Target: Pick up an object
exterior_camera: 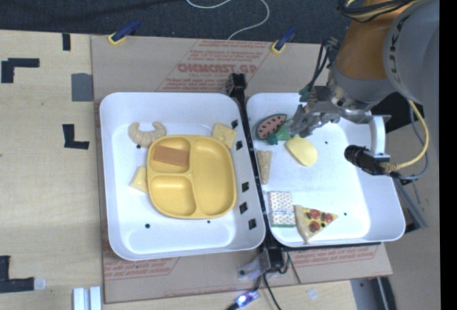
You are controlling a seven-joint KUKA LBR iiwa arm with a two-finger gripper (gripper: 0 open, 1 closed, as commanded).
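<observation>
Tool point(298, 126) hangs over the far-left part of the right bin point(371, 219), dark metal fingers pointing down-left; can't tell if they are spread or pressed together, nothing visibly pinched. Just beside its tip: a smooth pale-yellow lemon-shaped piece point(303, 152), and to the left a flat watermelon slice point(270, 126) with red face, dark seeds and a green rim. Nearer in the same bin: a flat pizza slice toy point(313, 221), a small square packet point(280, 206) with a checkered print, and a tan wedge point(264, 164) against the left wall. Left bin point(118, 223) holds a glossy yellow divided plate point(200, 183) with a brown slab point(171, 154) in one compartment, plus a beige croissant point(146, 133) far-left of it. Cardboard sheet point(207, 66) on the tabletop carries red print, too blurred to read. A white cable point(228, 1) loops on dark fabric at the far side.
</observation>
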